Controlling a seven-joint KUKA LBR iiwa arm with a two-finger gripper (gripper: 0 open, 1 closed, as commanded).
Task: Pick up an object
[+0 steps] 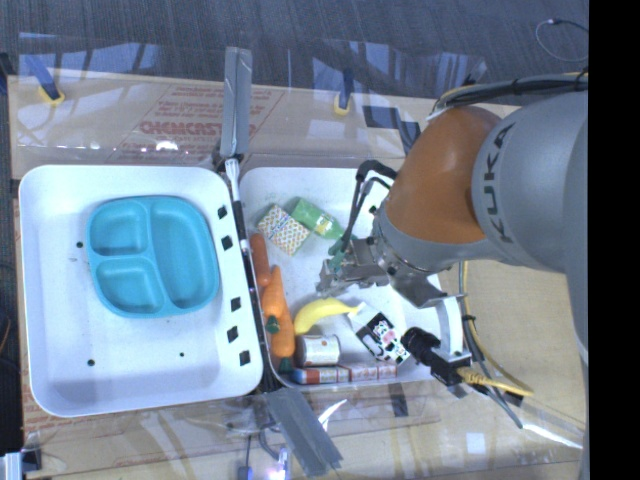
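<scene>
My gripper [342,266] hangs low over the middle of the right bin [300,182], just above the yellow banana [325,313]. The arm's bulk covers the bin's right side. To the gripper's left lie a checkered box [283,230] and a green packet [313,218]. An orange carrot [272,293] runs along the bin's left wall. Near the front wall are a small can [320,348], a long tube [345,373] and a black-and-white object [383,337]. I see nothing held in the gripper.
The left bin [50,298] holds a blue divided plate [152,255]. A grey divider strip [236,98] stands between the bins at the back. Cables and a black part [432,354] trail at the right bin's front right corner.
</scene>
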